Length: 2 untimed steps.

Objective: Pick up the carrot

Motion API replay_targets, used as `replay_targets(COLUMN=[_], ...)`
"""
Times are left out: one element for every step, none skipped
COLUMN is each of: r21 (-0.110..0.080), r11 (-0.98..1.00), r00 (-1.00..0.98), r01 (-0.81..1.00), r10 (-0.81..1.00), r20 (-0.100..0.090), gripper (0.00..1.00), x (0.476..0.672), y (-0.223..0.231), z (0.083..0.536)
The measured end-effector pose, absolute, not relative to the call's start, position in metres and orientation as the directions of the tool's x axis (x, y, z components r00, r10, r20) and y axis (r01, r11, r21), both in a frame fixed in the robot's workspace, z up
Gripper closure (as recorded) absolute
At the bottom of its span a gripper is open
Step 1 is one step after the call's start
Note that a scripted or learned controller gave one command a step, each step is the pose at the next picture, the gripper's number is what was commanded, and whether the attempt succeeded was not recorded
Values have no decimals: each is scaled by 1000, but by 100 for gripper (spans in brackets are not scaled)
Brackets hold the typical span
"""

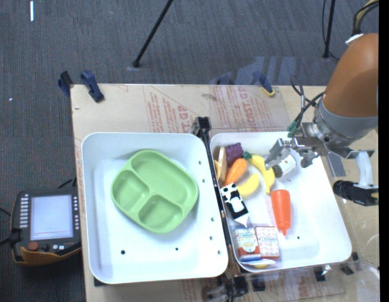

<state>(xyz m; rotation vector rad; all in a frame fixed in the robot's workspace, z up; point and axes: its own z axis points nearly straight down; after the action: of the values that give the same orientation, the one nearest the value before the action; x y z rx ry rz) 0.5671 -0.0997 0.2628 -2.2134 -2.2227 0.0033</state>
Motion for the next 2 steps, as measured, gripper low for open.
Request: replay_targets(r21=[-13,-7], r11=[32,-241], r00=[-32,241], r01=[999,971], r10=[999,971], r20=[3,1], gripper=[0,0], x=[598,610], y=[-49,-87], z=[182,86])
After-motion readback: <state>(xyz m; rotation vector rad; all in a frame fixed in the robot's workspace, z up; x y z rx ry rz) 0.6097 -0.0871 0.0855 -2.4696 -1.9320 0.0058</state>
